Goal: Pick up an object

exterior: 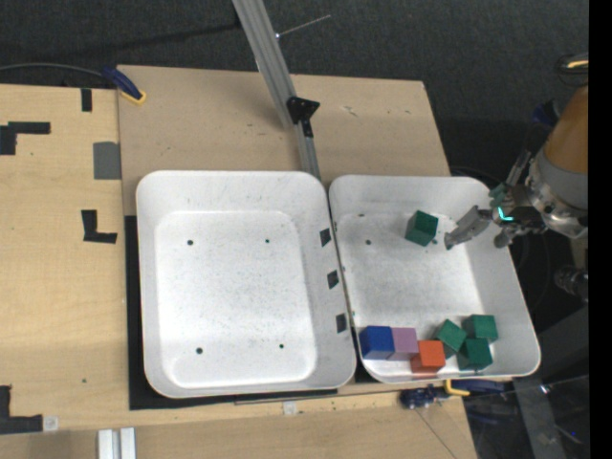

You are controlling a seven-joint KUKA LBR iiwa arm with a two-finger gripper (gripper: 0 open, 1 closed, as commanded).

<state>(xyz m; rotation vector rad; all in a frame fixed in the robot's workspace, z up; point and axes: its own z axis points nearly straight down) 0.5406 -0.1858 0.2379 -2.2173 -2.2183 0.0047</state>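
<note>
Hand (475, 226) sits at the right bin's (497, 285) right rim, just beside the lone green cube (422, 228), holding nothing; can't tell its spread. Risk: a finger nudges the cube away, or clips the rim.

Arm reaches in from right, gripper (478, 226) over right bin (497, 285) — just beside lone green block (421, 228), not touching. Along bin's near edge (tight cluster): blue block (377, 341), purple (404, 340), orange (430, 355), three green cubes (469, 339). Left bin (153, 256) alongside.
</note>
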